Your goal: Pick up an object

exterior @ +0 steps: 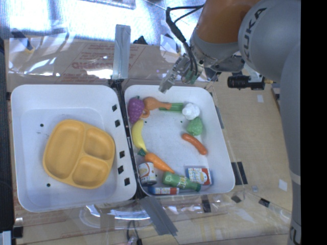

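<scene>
Camera view: the gripper (pixel 168 80) hangs above the far rim of the right bin (pixel 220 137), tilted down and to the left. Whether it is spread or pressed together cannot be told, and nothing is seen held in it.

Right bin contents:
- Far edge: purple grapes (pixel 135 107), touching an orange-and-green vegetable (pixel 162 105) that runs to the right.
- Beside it: a white garlic bulb (pixel 191 111), with a green vegetable (pixel 194 126) just below.
- Middle right: an orange sausage (pixel 194 143), lying apart from the others.
- Left wall: a banana (pixel 138 136), then a carrot (pixel 158 162) slanting toward the centre.
- Near edge: a small can (pixel 147 173), a green bottle (pixel 181 181), a small carton (pixel 197 175) and a flat tube (pixel 163 190), packed close together.

Left bin (pixel 25 101): a yellow divided tray (pixel 78 153) lies flat at the centre.
</scene>
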`<control>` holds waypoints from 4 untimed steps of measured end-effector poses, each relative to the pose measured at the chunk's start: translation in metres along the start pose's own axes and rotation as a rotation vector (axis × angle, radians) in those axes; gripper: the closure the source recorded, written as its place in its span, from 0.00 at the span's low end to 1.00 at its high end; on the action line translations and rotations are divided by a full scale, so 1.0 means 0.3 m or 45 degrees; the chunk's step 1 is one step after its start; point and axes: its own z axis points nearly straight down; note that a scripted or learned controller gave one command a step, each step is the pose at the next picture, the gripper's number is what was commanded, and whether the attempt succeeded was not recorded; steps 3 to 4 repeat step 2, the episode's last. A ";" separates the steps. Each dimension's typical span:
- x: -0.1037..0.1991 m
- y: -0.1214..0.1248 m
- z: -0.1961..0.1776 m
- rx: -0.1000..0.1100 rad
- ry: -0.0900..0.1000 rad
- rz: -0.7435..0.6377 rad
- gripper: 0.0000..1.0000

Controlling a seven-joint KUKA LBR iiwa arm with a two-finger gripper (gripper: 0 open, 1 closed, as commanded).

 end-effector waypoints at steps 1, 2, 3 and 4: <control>-0.047 -0.320 -0.066 0.005 0.007 -0.350 1.00; 0.115 -0.434 0.215 0.000 0.013 -0.989 1.00; 0.115 -0.434 0.215 0.000 0.013 -0.989 1.00; 0.115 -0.434 0.215 0.000 0.013 -0.989 1.00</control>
